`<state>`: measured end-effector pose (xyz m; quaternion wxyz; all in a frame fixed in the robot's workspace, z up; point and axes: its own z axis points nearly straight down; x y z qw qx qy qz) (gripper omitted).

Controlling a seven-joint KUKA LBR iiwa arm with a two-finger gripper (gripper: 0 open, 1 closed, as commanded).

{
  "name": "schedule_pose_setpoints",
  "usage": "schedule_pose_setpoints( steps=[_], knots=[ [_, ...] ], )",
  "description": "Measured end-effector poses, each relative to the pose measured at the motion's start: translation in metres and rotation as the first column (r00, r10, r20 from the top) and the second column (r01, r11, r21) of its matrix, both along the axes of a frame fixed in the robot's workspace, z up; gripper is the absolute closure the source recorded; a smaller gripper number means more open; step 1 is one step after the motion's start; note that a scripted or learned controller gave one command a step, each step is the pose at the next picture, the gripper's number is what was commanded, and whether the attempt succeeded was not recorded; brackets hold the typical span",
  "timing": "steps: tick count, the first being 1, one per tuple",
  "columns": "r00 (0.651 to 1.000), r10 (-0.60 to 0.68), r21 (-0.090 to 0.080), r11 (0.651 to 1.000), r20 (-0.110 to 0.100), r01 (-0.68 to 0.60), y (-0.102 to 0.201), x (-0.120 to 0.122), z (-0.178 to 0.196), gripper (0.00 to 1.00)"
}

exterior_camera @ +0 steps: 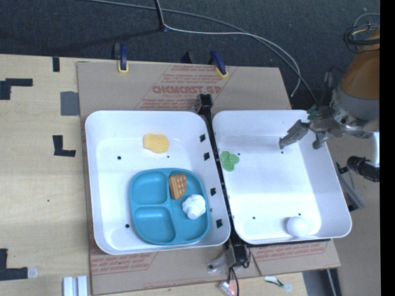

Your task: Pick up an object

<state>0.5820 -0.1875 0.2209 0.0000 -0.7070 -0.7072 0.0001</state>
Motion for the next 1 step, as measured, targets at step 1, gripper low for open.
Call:
schedule_pose_setpoints(
  steps=[1],
  knots=[
    [1.000,0.007,0.001,1.000,0.005,-0.007,0.0823,-0.0226,0.0492,0.00]
  ],
)
